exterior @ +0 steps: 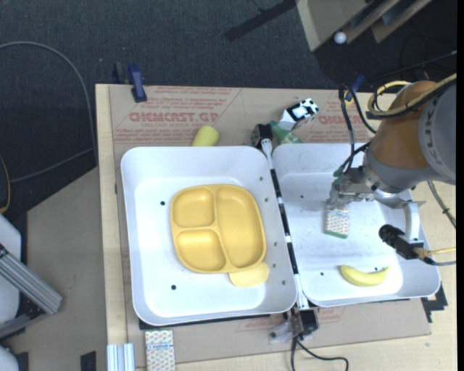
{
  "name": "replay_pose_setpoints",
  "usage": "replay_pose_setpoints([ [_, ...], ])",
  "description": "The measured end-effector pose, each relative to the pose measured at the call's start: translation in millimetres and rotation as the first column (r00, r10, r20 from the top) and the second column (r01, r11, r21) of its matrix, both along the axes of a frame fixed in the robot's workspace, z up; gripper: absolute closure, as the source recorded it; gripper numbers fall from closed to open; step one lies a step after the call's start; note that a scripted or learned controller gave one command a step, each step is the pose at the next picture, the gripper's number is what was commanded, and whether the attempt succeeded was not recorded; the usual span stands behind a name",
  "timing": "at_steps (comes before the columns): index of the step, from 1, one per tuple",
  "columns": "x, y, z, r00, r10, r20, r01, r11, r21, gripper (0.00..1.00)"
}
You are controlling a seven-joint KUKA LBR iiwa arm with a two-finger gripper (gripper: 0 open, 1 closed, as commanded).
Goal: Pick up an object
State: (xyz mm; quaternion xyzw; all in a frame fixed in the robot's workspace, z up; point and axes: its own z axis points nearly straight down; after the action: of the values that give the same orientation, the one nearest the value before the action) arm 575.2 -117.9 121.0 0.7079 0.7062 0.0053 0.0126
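Grey gripper (351,190) sits low in the right bin (312,255), directly above a small packet (336,223); its finger state is unclear. A banana (364,275) lies nearer the front; a yellow tray (217,227) fills the left bin (145,239)

You were looking at a robotics lab, not a home or shop. The bench (109,217) was a bare board stencilled with a maker's name and held by a blue clamp (135,81) at its far edge. Two shallow white bins (145,290) sat side by side on it, with loose cables (43,51) trailing over dark carpet (58,22). The grey and orange arm (406,138) reached in, and aluminium framing (29,282) stood at the edge.
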Motion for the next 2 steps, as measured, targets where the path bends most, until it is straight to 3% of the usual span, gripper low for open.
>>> replay_pose_setpoints([
  [1,0,0,0,1.0,0.0,0.0,0.0,1.0,0.0,0.0],
  [2,-13,-8,-37,1.0,0.002,-0.028,-0.002,1.0,0.012,0.0],
])
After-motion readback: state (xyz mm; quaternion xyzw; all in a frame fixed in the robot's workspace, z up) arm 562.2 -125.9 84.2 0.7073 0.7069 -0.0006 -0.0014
